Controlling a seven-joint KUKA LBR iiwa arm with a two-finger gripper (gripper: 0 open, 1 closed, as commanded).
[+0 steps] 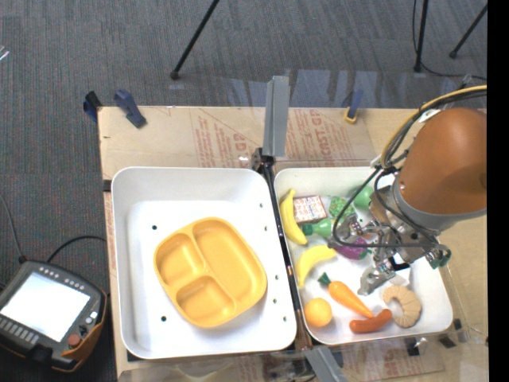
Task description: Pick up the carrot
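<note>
We are looking down at a table [199, 138] carrying two shallow white bins side by side. The left bin [135, 189] is holding a yellow divided plate [210, 270], sitting slightly askew with its three compartments facing up.

The right bin [441, 313] is holding the toy food. The carrot [347, 294] is lying flat near the middle of this bin's front half, its orange body pointing toward the lower right and its green top pointing toward the upper left. Just beside it to the lower left, an orange [318, 313] is resting near the bin's front corner. A reddish sausage [371, 322] is lying just below the carrot's tip, touching or nearly touching a tan bread piece [402, 304] on its right. Two bananas are lying along the bin's left side, one [291, 217] upright along the wall and another [312, 261] curving just above the carrot's green top. A small patterned box [309, 208], some green items [343, 207] and a purple piece [351, 251] are sitting further back.

The arm is reaching in from the right, its orange band [441, 161] looming over the bin's right part. The gripper [378, 276] is hanging just right of the carrot, above the bin floor. We are seeing nothing between its fingers, and we cannot tell whether they are spread or closed.
</note>
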